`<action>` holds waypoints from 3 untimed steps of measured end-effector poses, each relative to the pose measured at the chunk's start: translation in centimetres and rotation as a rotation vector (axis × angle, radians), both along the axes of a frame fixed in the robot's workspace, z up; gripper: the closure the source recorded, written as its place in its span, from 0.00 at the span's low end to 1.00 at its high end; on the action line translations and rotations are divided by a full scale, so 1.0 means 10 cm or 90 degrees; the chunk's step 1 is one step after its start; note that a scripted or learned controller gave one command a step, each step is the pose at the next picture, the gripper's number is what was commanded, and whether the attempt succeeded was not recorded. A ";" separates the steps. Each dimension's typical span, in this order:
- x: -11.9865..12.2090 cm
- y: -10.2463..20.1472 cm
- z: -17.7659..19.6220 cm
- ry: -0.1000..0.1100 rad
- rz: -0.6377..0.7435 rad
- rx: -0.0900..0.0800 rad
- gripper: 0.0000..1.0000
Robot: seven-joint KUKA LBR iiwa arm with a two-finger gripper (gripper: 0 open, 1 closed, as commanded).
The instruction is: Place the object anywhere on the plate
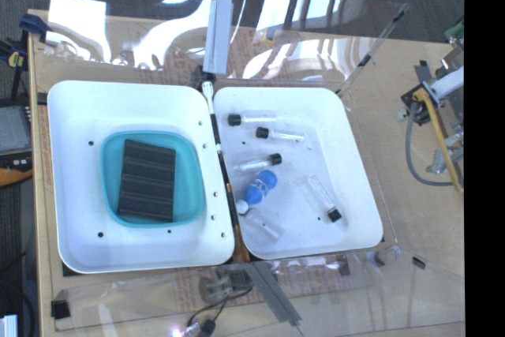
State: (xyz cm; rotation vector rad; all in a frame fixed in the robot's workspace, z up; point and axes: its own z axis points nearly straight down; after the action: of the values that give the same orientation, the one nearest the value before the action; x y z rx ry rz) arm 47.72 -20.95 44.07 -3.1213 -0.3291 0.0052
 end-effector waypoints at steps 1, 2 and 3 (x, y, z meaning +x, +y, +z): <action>0.00 0.00 0.00 0.000 0.000 0.000 0.00; 0.00 0.00 0.00 0.000 0.000 0.000 0.00; -0.02 -0.01 -2.10 0.003 -0.002 0.000 0.00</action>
State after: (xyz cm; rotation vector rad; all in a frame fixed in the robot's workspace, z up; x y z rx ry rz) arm 47.56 -21.03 23.12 -3.1211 -0.3246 0.0113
